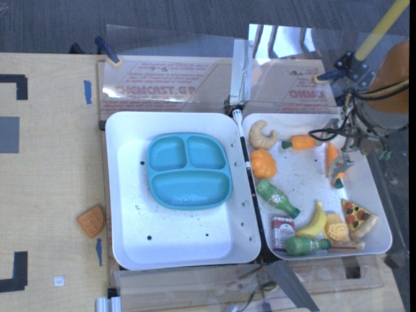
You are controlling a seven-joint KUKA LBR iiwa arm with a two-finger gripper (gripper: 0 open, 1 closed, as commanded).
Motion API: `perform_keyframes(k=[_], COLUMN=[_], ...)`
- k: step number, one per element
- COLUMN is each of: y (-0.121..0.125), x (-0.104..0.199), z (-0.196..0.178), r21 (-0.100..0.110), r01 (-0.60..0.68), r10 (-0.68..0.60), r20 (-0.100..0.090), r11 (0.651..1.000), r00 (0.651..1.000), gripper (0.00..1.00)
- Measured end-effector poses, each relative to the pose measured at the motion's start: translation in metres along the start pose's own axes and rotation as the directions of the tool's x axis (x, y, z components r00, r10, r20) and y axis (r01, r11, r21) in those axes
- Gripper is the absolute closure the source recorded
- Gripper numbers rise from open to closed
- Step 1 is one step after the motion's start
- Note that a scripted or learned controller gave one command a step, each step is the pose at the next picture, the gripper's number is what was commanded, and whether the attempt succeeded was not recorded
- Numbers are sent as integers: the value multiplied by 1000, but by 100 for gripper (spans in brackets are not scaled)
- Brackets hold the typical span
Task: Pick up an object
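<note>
Claw (338,169) sits low over right bin's (380,194) upper right, fingers around an orange carrot (332,155), grip state can't tell; second carrot (301,142), croissant (262,133), green bottle (277,198), banana (314,221), pizza slice (358,217) nearby; blue plate (188,171) in left bin (123,194).

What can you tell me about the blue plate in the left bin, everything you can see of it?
The blue plate is a rounded-square divided dish, seemingly smooth plastic, light blue throughout. It has three compartments: two small ones at the far side, one wide one nearer the camera. It lies flat and upright on the floor of the left bin, toward its far half, away from the walls. Nothing sits in it.
</note>
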State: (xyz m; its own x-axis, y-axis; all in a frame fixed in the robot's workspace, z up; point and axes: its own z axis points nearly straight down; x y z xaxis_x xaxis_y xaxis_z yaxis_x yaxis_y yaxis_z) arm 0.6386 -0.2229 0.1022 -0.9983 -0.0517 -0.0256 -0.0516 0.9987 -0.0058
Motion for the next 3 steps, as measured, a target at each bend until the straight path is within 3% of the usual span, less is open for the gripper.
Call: perform_keyframes(k=[1, 2, 3], y=[0, 0, 0], x=[14, 9, 10], z=[14, -2, 0], r21=[-2, 1, 1], r01=[-152, -151, -151], r10=[152, 151, 151], r20=[-19, -2, -4], r11=[988, 988, 989], r00=[988, 988, 988], gripper=[0, 100, 0])
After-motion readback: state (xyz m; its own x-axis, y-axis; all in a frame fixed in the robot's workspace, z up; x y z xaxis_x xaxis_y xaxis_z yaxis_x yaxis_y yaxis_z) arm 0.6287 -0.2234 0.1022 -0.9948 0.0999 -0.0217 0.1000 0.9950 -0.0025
